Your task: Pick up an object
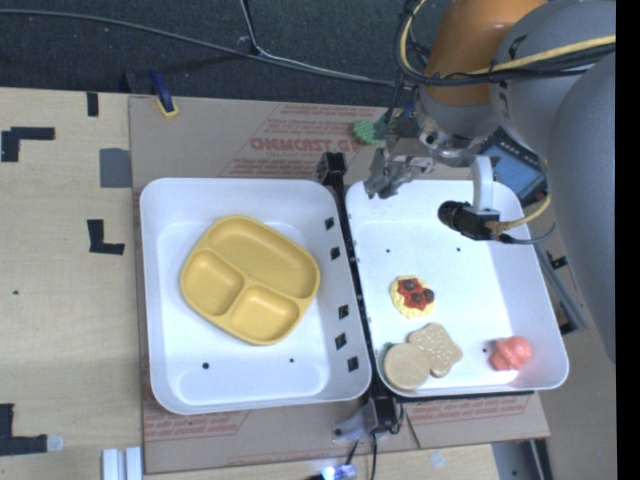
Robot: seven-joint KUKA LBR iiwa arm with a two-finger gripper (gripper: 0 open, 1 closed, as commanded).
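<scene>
Cardboard covers your bench under two white bins. Your gripper (385, 180) hangs over the far left corner of the right bin (520, 383); whether it is open, you cannot tell. Well toward the near edge lie a small pizza piece (412, 295), two biscuits (420, 358) and a pink lump (510, 353). A yellow divided plate (250, 278) sits in the left bin (165, 368).

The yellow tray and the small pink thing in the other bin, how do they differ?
The yellow tray is broad, flat and split into three compartments; the pink object is small, rounded and lumpy. The tray lies mid-bin in the left bin; the pink object sits near the right bin's front corner. Both lie untouched.
</scene>
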